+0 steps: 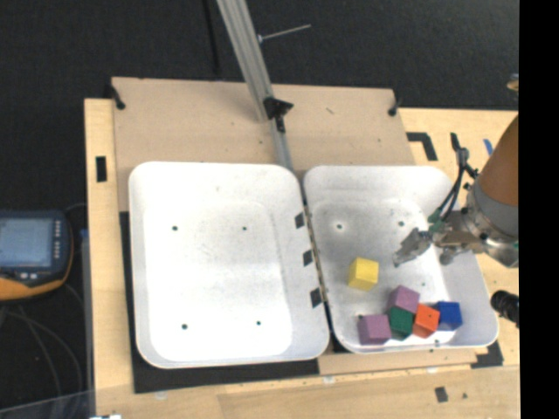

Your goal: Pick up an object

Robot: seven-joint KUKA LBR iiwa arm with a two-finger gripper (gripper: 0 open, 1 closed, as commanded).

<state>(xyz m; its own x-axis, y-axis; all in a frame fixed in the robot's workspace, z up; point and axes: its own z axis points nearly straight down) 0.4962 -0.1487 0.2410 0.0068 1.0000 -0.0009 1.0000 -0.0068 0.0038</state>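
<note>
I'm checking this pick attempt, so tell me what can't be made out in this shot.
- Tool: too small and blurred to tell how its fingers stand.
- Arm: cut off by the right edge.
- Green block: partly hidden by the purple block and orange block.

The two shallow white bins, left (157, 260) and right (367, 190), look like smooth moulded plastic with a dull sheen, their floors speckled with grey scuffs. The counter (100, 234) beneath them is pale, matt wood-like board, with a browner, cardboard-like sheet (201, 120) at its far edge. The yellow cube (364, 273), two purple blocks (404, 299) (374, 328), green block (401, 321), orange block (426, 319) and blue block (449, 313) near the right bin's near edge appear matt and smooth. The slanted rail (244, 42) looks like brushed metal. The hand (417, 244) is dull grey metal.
</note>
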